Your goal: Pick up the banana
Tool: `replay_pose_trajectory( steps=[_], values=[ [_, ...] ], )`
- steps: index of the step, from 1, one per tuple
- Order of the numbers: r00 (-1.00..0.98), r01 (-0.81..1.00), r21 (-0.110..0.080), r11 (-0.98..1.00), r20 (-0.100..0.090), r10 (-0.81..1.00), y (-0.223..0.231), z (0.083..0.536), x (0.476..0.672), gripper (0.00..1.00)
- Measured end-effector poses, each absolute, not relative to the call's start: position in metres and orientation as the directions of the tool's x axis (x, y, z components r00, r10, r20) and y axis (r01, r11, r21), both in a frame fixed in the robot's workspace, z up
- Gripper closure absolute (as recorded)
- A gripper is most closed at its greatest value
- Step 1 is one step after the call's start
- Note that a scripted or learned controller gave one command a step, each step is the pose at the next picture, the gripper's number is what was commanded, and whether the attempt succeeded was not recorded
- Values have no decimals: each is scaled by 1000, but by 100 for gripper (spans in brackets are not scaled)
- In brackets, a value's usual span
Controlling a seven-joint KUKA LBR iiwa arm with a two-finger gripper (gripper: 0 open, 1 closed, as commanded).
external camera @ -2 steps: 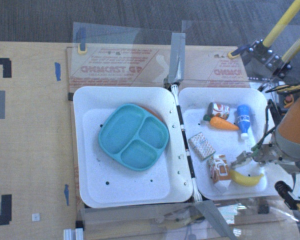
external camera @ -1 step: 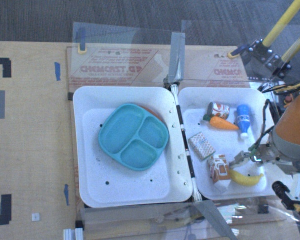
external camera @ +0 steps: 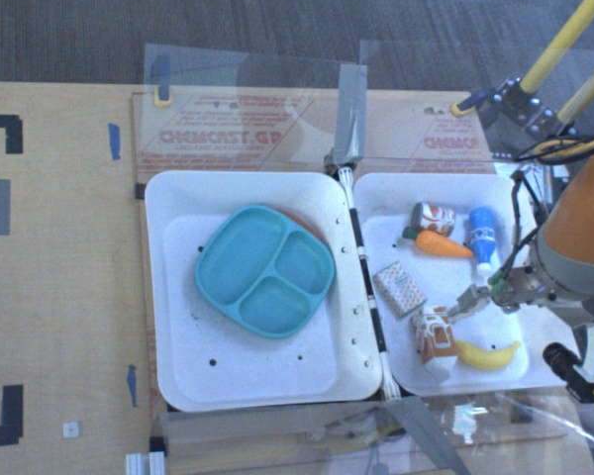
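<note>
Camera view, single frame. I see the gripper [external camera: 472, 302] over the right bin [external camera: 376, 228], reaching in from the right edge with the grey wrist and orange band behind it. The fingers point left and slightly down toward the bin floor. At this size I cannot tell how far apart they stand, and I see nothing clearly between them, so I log the hand state as undetermined.

The banana [external camera: 489, 354] lies flat on the floor of the right bin, near its front edge, curved ends turned up toward the arm. It sits just below and to the right of the fingertips, apart from them as far as I can judge.

Just beside the banana's left end stands a small red and white carton [external camera: 435, 335], close under the fingertips; contact cannot be told. Further left lies a patterned packet [external camera: 400, 288]. Toward the back of the bin I note a carrot [external camera: 444, 245], a small can [external camera: 434, 216] behind it, and a blue and white bottle [external camera: 482, 236].

The left bin [external camera: 178, 295] holds a teal divided plate [external camera: 265, 270], resting over something orange at its upper right edge.
</note>
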State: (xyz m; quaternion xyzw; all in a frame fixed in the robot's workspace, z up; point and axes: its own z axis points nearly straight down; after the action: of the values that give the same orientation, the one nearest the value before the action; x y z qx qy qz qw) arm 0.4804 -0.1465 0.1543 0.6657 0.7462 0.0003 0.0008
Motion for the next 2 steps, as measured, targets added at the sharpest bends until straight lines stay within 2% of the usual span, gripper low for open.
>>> replay_pose_trajectory(
  steps=[1, 2],
  values=[
    [-35, 999, 5, 35, 0, 999, -192, 87, 481, 0],
    [-65, 998, 1, 65, -1, 998, -203, 160, 479, 0]
  ],
)
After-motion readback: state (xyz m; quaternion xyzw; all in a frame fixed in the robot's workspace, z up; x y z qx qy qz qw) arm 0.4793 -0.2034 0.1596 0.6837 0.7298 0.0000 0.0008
